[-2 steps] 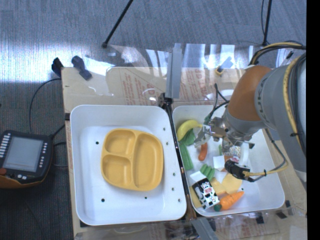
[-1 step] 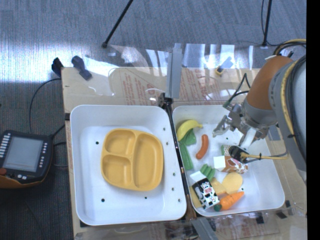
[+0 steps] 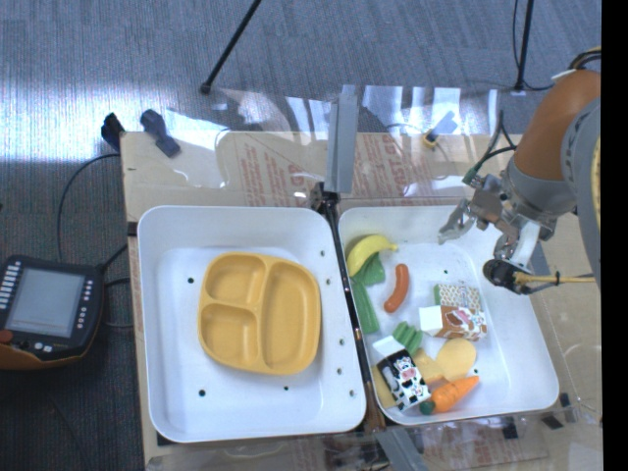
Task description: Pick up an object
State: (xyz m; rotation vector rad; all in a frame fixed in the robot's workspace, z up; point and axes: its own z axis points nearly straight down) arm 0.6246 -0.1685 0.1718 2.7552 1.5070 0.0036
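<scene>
Glossy white plastic bins (image 3: 157, 263), a matt yellow plastic tray (image 3: 260, 312), grey carpet (image 3: 98, 37).

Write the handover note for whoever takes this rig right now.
Gripper: above the back of the right bin, nothing seen in it; open or shut cannot be told.
Right bin: banana, sausage, green bean, patterned box, cow-print carton, carrot, all lying loose.
Left bin: yellow divided plate.
Done: nothing lifted.
Left: descend, grasp one object, lift.
</scene>
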